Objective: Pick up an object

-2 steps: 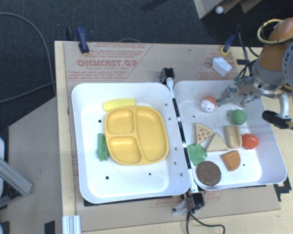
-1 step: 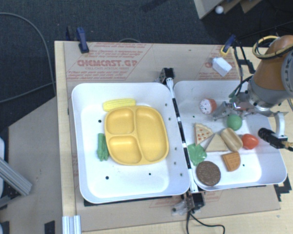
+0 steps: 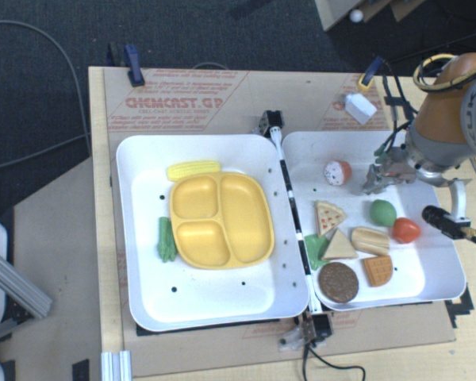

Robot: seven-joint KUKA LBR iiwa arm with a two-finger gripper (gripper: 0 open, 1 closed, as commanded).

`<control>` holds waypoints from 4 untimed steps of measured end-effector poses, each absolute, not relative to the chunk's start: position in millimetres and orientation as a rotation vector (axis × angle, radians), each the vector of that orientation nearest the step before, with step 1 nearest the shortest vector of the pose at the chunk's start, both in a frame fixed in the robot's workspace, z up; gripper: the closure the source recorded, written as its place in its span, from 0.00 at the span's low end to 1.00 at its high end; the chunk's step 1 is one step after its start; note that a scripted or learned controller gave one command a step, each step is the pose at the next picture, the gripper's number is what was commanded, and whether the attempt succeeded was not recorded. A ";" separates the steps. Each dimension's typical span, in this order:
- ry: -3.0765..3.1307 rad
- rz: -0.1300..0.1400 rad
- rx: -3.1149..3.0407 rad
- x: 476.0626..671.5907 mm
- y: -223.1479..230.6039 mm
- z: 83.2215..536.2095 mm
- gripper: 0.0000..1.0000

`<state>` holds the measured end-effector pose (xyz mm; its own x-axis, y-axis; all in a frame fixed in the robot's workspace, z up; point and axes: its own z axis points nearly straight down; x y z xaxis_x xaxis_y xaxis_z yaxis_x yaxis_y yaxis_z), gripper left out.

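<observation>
Fingers (image 3: 378,178) over right bin (image 3: 444,280), plywood bench (image 3: 182,101).

I see two bins side by side on the bench; in the left bin (image 3: 143,292) a divided plate (image 3: 220,219) sits near the middle, a corn cob (image 3: 193,168) touching its far edge and a pea pod (image 3: 166,240) just beside its left edge; in the right bin (image 3: 444,280) a ball (image 3: 337,172) lies toward the back, a pizza slice (image 3: 328,216) nearer me; right of that slice a lime (image 3: 383,211) and a tomato (image 3: 406,229) lie close together; a bread roll (image 3: 370,240) lies before them, a cookie (image 3: 338,282) and a waffle piece (image 3: 378,270) at the front; the gripper (image 3: 378,179) hangs behind the lime.
</observation>
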<state>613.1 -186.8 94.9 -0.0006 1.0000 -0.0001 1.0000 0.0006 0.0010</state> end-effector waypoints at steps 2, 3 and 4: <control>2.223 -0.001 2.223 580.5 -180.7 84.3 0.00; 2.221 0.001 2.222 581.1 -180.7 94.6 1.00; 2.221 0.001 2.222 581.0 -180.6 94.5 0.00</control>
<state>581.0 -180.6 94.5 0.0004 1.0000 0.0006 1.0000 -0.0004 0.0001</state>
